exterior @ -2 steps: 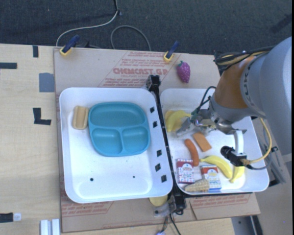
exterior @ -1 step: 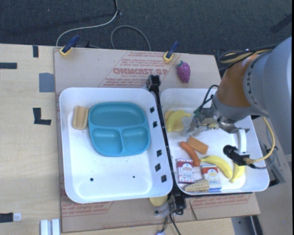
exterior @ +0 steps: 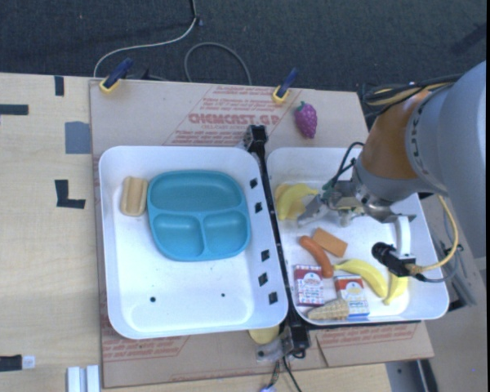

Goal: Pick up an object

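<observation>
Currently, tool (exterior: 320, 205): low in the right bin (exterior: 429, 305), beside a yellow fruit (exterior: 290, 198); finger state cannot be told.
Pickable items: carrot (exterior: 317, 254), banana (exterior: 374, 276), two small cartons (exterior: 330, 287).
Left bin (exterior: 118, 300): teal divided plate (exterior: 198, 215).

A robotics lab: clamped cardboard sheet (exterior: 229, 121), taped bench marks (exterior: 6, 117), loose cables (exterior: 188, 31), toy food bins (exterior: 114, 243)

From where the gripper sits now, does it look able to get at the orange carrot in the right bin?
Probably yes. The gripper hangs over the right bin, just above the carrot, and nothing lies on top of the carrot. An orange block and a small red-and-white carton crowd it, so a clean grasp may be tight.
</observation>
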`<state>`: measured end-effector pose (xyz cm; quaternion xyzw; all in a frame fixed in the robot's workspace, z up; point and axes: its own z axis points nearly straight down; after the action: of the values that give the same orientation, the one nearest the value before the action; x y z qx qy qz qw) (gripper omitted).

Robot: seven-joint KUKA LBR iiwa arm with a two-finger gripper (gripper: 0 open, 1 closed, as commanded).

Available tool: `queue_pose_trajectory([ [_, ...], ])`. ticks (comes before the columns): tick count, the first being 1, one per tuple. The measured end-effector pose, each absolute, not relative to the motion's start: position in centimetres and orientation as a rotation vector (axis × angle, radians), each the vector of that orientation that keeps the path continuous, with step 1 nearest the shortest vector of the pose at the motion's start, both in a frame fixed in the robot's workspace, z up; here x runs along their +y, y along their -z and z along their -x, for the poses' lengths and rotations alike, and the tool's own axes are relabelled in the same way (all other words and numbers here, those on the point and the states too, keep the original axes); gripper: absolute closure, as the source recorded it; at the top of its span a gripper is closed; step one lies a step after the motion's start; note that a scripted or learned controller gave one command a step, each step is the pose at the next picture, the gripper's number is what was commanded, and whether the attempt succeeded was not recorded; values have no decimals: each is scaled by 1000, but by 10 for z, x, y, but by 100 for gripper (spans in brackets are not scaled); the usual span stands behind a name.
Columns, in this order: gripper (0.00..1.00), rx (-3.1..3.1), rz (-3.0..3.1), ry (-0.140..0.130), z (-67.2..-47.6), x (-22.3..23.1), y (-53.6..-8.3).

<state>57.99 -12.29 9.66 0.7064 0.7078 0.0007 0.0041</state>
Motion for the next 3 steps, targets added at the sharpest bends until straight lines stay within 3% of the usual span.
queue_pose_trajectory([
  [1, 0, 2215, -2214, -5, -536, -98, -87],
  [2, 0, 2222, -2218, -2, -593, -113, -86],
  [3, 0, 2216, -2216, -5, -545, -95, -87],
])
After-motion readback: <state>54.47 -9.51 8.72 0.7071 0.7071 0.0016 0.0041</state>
